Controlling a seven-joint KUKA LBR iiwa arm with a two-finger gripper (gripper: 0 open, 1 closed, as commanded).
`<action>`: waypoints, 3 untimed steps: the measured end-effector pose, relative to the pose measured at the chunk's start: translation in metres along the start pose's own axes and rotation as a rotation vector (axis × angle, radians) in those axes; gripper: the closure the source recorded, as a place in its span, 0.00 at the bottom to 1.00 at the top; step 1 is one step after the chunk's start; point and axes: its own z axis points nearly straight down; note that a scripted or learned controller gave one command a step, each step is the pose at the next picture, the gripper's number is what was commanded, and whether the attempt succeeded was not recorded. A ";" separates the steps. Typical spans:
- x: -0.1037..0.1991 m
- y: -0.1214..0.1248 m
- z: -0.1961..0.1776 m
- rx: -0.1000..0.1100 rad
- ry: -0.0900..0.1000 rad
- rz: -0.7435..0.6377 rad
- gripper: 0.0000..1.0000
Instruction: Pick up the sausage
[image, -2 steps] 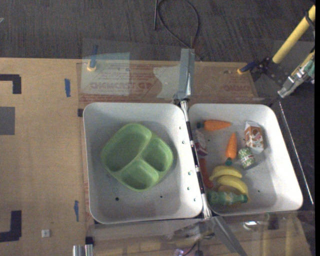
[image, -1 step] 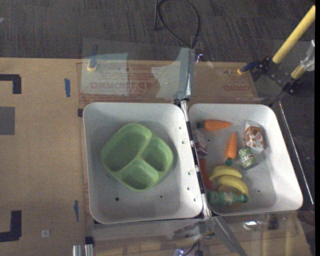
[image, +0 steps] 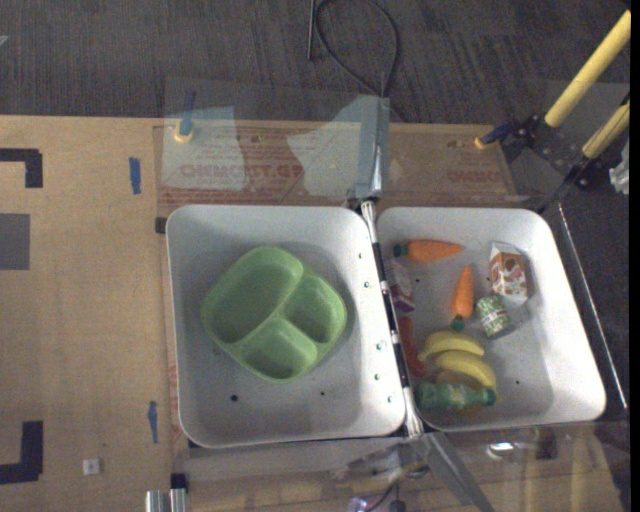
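Note:
The sausage is a thin reddish-brown stick lying along the left wall of the right bin. It points roughly front to back, just left of the yellow bananas. Nothing touches it from above. A small red and white packet lies just behind its far end.
The right bin also holds two orange carrots, a small carton, a green-labelled can and a green bottle. A green divided plate sits in the left bin. A yellow-handled clamp stands at the back right.

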 end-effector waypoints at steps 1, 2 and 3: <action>0.079 -0.083 0.001 0.001 0.001 0.146 1.00; 0.114 -0.090 0.001 0.002 0.000 0.437 1.00; 0.176 -0.138 0.001 0.004 -0.001 0.608 1.00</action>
